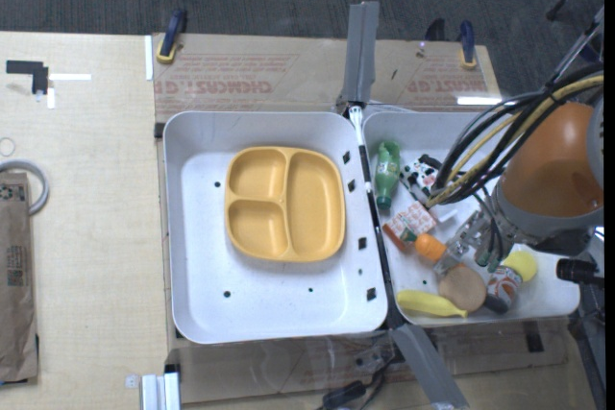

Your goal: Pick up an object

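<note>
The objects for picking lie crowded in the right bin (567, 302), and the gripper (478, 243) hangs among them. Taking the gripper as the landmark: an orange carrot-like piece (430, 248) lies just to its left, a round tan disc (463, 288) just below it, and a small can (503, 287) below and to the right, beside a yellow rounded piece (522, 263). A yellow banana (429, 304) lies further below-left along the bin's front wall. A red-and-white packet (410, 222) sits up-left, with a green bottle (386, 172) beyond it and a black-and-white toy (419, 175) above. Whether the fingers are apart or together cannot be told, and nothing can be seen between them. The arm (550, 163) reaches in from the right, its orange band over the bin and black and yellow cables arching above it. Well to the left, the other bin (192, 302) holds a yellow divided plate (285, 203).
</note>
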Robot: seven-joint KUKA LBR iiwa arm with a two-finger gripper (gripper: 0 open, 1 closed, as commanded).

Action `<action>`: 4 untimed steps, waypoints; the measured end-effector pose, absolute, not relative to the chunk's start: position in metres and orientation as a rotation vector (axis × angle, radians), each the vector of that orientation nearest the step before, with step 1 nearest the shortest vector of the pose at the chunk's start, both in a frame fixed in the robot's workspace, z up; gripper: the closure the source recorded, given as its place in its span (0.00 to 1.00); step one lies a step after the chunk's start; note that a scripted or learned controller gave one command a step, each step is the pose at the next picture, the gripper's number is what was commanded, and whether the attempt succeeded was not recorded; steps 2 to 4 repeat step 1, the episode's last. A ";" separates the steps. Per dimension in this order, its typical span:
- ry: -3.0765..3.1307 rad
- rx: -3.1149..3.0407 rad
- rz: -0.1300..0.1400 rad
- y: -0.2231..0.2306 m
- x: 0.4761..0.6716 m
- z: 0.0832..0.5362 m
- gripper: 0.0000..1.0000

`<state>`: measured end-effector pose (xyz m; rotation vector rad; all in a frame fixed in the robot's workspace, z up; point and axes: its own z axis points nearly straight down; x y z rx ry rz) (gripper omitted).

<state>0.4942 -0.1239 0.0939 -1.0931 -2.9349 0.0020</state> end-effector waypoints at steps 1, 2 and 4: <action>-2.962 -1.039 0.003 -0.069 0.562 0.188 1.00; -2.962 -1.039 0.003 -0.069 0.562 0.188 1.00; -2.962 -1.039 0.003 -0.069 0.562 0.188 1.00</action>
